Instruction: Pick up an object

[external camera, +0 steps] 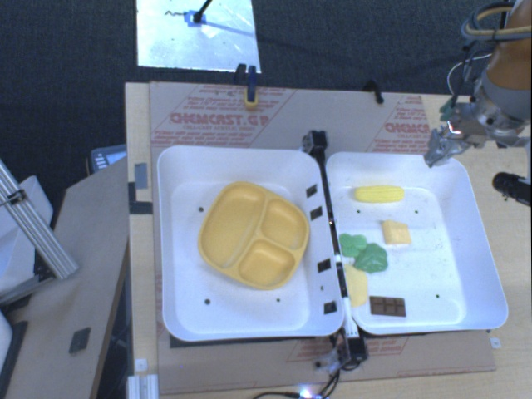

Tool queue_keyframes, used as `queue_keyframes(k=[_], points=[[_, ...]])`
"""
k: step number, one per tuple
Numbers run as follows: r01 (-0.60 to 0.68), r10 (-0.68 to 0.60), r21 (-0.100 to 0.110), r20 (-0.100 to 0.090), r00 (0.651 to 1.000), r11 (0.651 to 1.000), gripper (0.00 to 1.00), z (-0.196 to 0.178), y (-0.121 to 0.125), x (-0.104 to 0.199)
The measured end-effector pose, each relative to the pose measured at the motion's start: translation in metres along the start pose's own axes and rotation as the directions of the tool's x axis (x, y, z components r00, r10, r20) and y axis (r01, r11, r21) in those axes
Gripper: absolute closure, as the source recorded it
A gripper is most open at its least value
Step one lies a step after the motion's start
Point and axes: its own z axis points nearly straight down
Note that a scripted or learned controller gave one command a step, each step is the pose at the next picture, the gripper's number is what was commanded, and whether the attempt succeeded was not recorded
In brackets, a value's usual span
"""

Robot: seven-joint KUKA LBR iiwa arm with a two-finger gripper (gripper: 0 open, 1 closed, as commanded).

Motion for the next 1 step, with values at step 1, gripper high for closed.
queue_keyframes(k=[1], points=[[0.016,-0.016,-0.026,0.0,1.0,1.0,1.0,-0.0911,0.0079,0.1248]])
